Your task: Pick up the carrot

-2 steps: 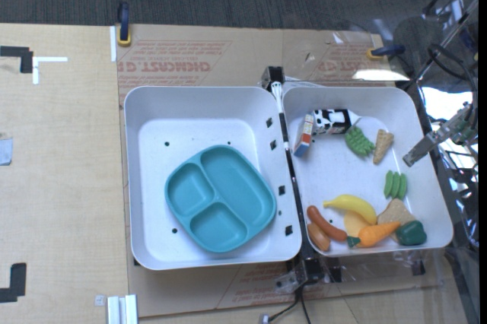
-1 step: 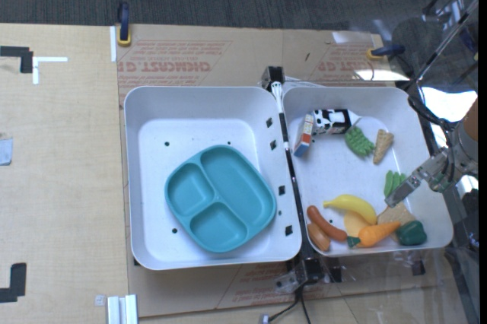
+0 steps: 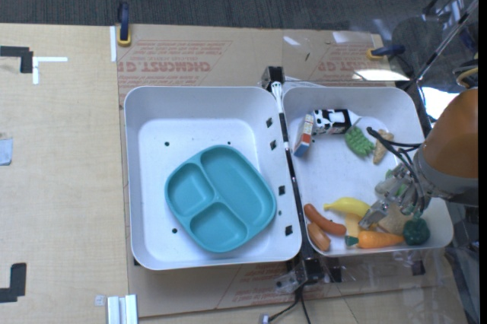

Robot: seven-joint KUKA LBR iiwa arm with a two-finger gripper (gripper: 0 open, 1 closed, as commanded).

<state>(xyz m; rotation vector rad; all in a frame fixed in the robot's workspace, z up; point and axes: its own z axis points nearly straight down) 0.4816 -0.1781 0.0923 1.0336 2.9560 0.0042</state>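
Observation:
The carrot (image 3: 378, 240) is orange with a small green end on its left. It lies flat along the near wall of the right bin (image 3: 346, 170). My gripper (image 3: 378, 210) hangs low over the bin's near right corner, just above and behind the carrot. Its metal tip points down toward the carrot's middle. The wrist and orange band (image 3: 460, 136) come in from the right. I see nothing lifted off the bin floor.
Around the carrot lie a yellow banana (image 3: 346, 206), two sausages (image 3: 322, 220), a green broccoli (image 3: 415, 231) and a tan piece (image 3: 393, 222). Farther back are a green toy (image 3: 358, 141), a cow toy (image 3: 332, 121) and a small box (image 3: 304, 136). The left bin holds a teal divided plate (image 3: 221, 197).

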